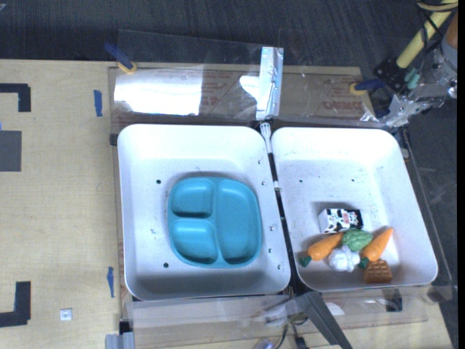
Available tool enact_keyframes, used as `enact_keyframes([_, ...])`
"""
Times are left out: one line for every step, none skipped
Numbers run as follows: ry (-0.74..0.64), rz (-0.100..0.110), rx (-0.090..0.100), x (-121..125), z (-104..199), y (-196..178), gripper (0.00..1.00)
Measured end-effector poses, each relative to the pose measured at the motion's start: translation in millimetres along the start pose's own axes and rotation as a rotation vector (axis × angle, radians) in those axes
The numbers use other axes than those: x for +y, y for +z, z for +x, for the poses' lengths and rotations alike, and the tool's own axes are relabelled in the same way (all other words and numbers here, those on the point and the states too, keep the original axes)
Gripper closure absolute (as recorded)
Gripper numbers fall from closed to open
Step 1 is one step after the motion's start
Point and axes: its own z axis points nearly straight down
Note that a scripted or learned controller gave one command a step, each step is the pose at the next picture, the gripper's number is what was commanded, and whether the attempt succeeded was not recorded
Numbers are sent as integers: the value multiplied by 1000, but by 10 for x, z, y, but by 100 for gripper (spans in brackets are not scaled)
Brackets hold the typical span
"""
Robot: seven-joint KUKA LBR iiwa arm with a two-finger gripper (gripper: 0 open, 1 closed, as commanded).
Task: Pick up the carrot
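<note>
The wooden desk occupies the left of the frame, with black markings at its left edge and short strips of blue tape near the bins. The left bin is white and shallow and sits at centre left. A blue divided plate with three compartments lies flat in its middle. A clear plastic sheet stands behind the bins along the upper centre, reflecting light.

The right bin touches the left bin along a shared edge at frame centre. All its contents are clustered in its lower right corner. One carrot, orange with a green tip, lies at the left of the cluster, tilted up to the right. Just above it sits a small black-and-white patterned box. A green leafy toy lies between the two orange pieces, with a white lumpy item just below it, touching the first carrot. A second carrot lies at the right of the cluster, angled up to the right. A brown waffle-like piece lies just beneath it.

The hand is at the upper right of the frame, outside the right bin beyond its far corner, well apart from the carrots. Whether it is spread or pressed together cannot be told. Yellow cabling runs above it.
</note>
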Motion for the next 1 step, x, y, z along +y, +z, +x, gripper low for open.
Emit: enact_keyframes([0, 1, 0, 0, 3, 4, 0])
